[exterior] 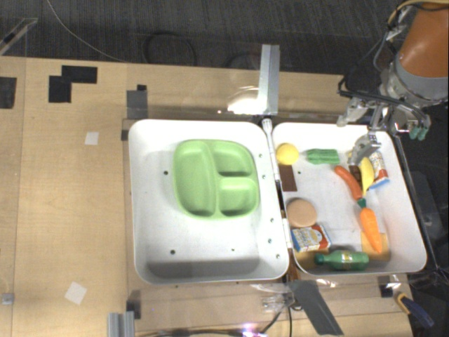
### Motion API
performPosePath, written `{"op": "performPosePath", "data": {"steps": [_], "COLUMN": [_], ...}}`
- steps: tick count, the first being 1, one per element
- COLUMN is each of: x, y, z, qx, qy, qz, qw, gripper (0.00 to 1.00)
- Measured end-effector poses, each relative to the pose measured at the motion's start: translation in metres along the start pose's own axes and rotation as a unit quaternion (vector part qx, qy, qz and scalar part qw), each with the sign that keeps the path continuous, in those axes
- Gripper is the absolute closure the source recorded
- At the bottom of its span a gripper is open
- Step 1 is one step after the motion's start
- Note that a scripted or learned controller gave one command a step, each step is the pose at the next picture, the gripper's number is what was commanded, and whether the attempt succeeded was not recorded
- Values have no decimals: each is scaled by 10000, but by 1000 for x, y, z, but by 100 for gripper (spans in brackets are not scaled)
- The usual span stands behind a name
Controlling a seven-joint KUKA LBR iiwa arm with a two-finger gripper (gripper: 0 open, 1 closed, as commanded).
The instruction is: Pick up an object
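From the fixed camera above the bench, two shallow white bins sit side by side on the wooden bench [63,209]; the right bin [414,248] serves as the landmark here. The left bin [151,244], touching its left edge, carries a green divided tray [214,177] lying flat near its middle. Inside the right bin, a yellow ball [286,153] sits at the upper left corner, with a dark brown bar [287,179] just below it against the left wall and a green block [322,156] just to the ball's right. A round tan disc [302,213] lies at the left centre, a small blue and white carton [309,239] just below it, and a green bottle [342,260] lies on its side along the bottom wall. An orange carrot [371,231] lies at the lower right, a red-orange sausage-like piece [348,180] runs diagonally above it, and a yellow banana [365,175] sits beside a white, red and blue tube [379,170] near the upper right. The arm [421,55] enters over the bin's upper right corner, and the gripper [365,146] hangs just above the banana and tube; whether its fingers are spread or closed cannot be told, and nothing is visibly held between them.
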State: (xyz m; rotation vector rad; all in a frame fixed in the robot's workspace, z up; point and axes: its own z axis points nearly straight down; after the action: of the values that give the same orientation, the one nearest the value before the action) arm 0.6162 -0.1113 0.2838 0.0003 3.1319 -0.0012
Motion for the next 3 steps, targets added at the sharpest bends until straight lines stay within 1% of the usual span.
{"op": "performPosePath", "data": {"steps": [1,2,3], "x": [8,60,103], "y": [-25,-62,-57], "z": [158,194,192], "qx": [-13,10,12], "qy": [66,-26,-35], "qz": [-215,199,351], "qw": [9997,9998,9994], "gripper": [0,0,0]}}
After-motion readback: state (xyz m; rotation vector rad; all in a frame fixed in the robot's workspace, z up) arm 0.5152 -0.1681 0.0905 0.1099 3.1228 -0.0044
